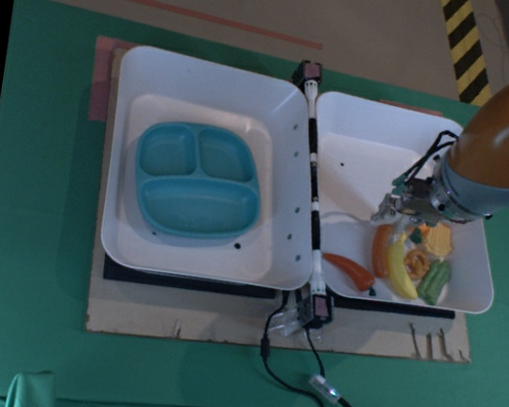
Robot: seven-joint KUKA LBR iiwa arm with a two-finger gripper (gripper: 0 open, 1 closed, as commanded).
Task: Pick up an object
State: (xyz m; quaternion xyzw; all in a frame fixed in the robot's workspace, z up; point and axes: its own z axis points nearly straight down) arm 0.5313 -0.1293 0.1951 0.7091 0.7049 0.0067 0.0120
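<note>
My gripper (402, 217) hangs low over the right bin (366, 158), just above a heap of toy food at the bin's near right. The heap holds an orange sausage-like piece (379, 250), a yellow banana (400, 270), a green pod (434, 282), a yellow-orange cracker piece (438, 239) and a small orange lump (416, 263). A red chili pepper (350, 271) lies apart, at the bin's near left corner. The gripper's tip sits right over the top ends of the sausage and banana.
The left bin (125, 131) holds a blue three-compartment plate (197, 180). A black-and-white divider bar (313, 173) runs between the bins. Cables (307, 357) trail over the green cloth in front. The arm's orange band (498, 130) looms over the right bin's far right corner.
</note>
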